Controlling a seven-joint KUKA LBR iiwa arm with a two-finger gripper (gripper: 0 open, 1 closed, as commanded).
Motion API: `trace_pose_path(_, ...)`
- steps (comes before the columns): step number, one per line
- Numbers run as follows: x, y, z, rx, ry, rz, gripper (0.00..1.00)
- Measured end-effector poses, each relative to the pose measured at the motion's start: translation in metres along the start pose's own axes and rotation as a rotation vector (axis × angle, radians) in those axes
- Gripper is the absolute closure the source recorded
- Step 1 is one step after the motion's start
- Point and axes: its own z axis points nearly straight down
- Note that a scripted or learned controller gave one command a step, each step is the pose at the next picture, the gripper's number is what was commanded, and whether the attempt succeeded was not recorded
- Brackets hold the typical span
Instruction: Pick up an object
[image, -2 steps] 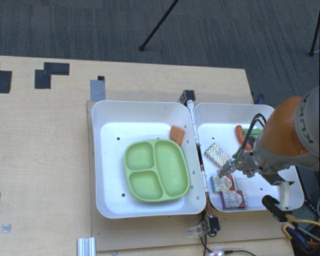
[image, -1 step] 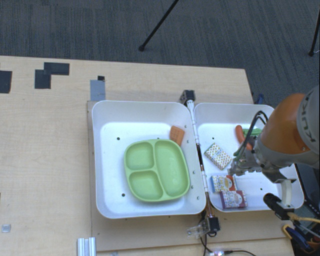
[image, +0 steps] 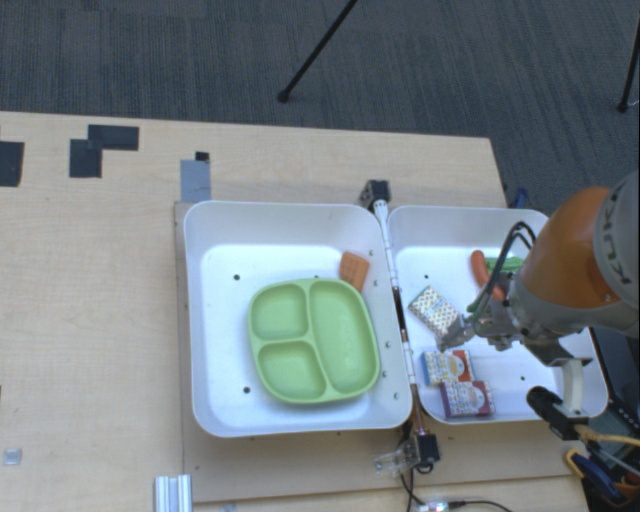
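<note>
My gripper (image: 472, 328) hangs low over the middle of the right bin (image: 500, 225), under the orange-banded wrist. Just to its left lies a small patterned packet (image: 431, 309). A blue and red carton (image: 446, 366) lies below and left of the gripper, with a purple carton (image: 467, 400) beyond it near the bin's front wall. An orange stick-shaped item (image: 480, 265) and a green piece (image: 509, 266) lie at the back of the bin, partly hidden by the arm. I see nothing held.
The left bin (image: 215, 300) holds a green three-compartment plate (image: 313, 340) and a small orange block (image: 353, 268) near its back right corner. A ridge (image: 395, 300) divides the two bins. Cables run near the right bin's front right corner.
</note>
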Motion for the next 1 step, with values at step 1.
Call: trace_pose_path(1,-0.0059,-0.0024,0.0296,0.004,-0.001,0.006,0.00)
